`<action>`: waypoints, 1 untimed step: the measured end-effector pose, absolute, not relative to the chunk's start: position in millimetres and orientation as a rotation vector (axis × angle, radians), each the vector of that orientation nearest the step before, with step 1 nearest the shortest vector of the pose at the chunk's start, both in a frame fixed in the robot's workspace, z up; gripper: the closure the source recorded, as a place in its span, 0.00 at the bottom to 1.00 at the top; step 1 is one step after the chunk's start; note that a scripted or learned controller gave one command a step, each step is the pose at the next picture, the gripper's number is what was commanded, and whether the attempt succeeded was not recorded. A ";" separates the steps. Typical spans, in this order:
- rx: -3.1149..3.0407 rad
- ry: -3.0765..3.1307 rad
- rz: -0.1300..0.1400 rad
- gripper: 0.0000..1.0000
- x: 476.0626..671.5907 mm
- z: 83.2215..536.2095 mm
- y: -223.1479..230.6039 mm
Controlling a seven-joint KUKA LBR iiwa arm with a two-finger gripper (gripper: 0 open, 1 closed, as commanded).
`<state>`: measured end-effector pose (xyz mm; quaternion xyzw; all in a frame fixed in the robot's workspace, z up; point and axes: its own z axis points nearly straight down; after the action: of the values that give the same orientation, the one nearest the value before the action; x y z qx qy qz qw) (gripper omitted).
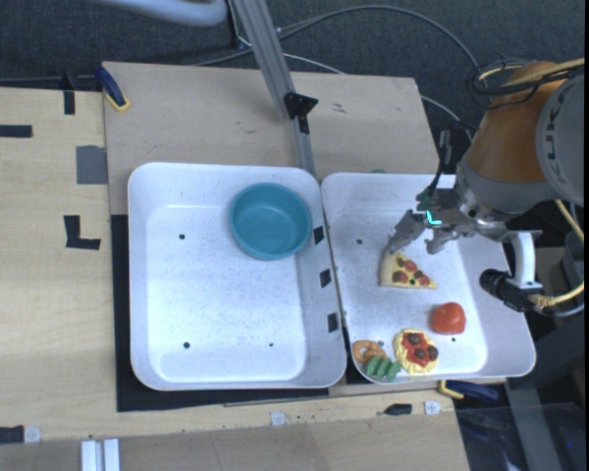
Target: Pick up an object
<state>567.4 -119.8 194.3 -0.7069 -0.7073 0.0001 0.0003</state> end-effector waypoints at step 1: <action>-2.220 -2.222 0.000 0.00 567.4 194.2 -119.8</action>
<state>567.4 -119.8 194.2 -0.7069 -0.7073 0.0001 0.0003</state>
